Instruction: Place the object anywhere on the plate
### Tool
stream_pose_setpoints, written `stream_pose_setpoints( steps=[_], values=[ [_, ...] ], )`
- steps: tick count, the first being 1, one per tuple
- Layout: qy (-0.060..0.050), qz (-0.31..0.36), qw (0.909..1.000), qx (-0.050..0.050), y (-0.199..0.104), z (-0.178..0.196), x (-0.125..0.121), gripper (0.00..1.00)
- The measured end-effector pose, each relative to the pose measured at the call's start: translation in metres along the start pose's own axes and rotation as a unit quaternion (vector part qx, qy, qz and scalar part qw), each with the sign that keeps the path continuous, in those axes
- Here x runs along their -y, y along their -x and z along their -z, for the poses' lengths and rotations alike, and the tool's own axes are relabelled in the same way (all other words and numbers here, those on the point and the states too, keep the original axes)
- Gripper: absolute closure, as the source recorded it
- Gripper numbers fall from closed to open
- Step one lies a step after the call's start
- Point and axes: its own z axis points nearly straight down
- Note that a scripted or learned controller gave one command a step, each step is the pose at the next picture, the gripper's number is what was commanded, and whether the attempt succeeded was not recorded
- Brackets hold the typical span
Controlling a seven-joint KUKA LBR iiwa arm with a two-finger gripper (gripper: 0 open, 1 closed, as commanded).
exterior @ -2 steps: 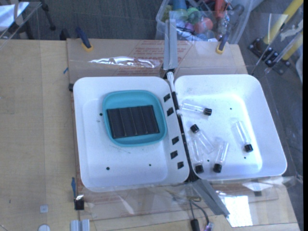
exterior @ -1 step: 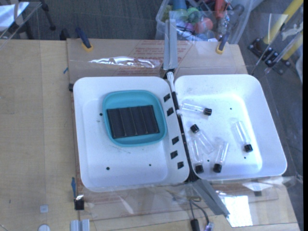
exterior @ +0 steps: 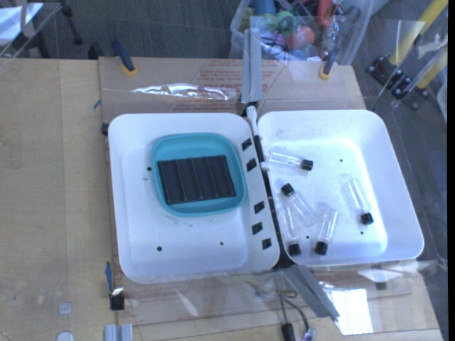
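Light is bright and even across the bench, cool and slightly bluish in cast. Both white bins, the left bin and the right bin, come close to washing out, with only soft, faint shadows along their inner walls. Glare streaks show on the clear film behind the bins and on the plastic sheet in front. The picture is mildly soft and grainy overall, and the dark floor at the top is dim

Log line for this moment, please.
stage: pre-pick | plate: teal, left bin, holds dark ribbed insert | vials: five, clear, black caps, right bin
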Motion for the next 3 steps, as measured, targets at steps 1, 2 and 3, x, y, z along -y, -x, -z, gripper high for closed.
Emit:
stream_pose_setpoints(
  steps=[1,2,3],
  values=[
    [0.001,-0.044,0.999,0.0,0.0012,0.0,-0.0014,0.0],
    [-0.001,-0.08,0.9968,0.0,0.0074,0.0003,0.0037,0.0],
    [-0.002,-0.151,0.9886,0.0,0.0085,0.0,0.0048,0.0]
  ],
)
